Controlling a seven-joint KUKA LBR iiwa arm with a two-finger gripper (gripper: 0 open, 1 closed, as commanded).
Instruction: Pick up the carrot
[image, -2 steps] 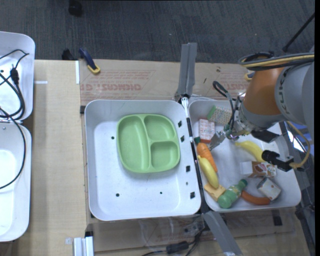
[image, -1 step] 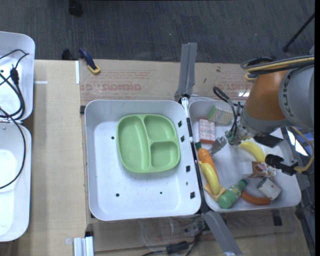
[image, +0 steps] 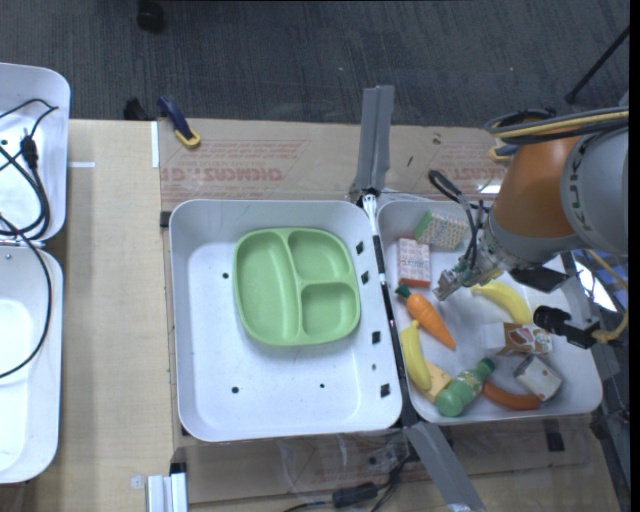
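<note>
The orange carrot (image: 428, 316) with a green top lies aslant in the left part of the right bin (image: 590, 380), its green end toward the bin's left wall. My gripper (image: 452, 282) hangs just up and to the right of the carrot, fingers pointing down-left, a short way off it. The fingers look slightly apart with nothing between them.
The right bin also holds a yellow banana (image: 414, 356), a green bottle (image: 462, 390), a red sausage (image: 510, 398), another banana (image: 508, 300), a pink-white box (image: 413, 262) and small packets. A green divided plate (image: 297, 285) sits in the left bin (image: 200, 380).
</note>
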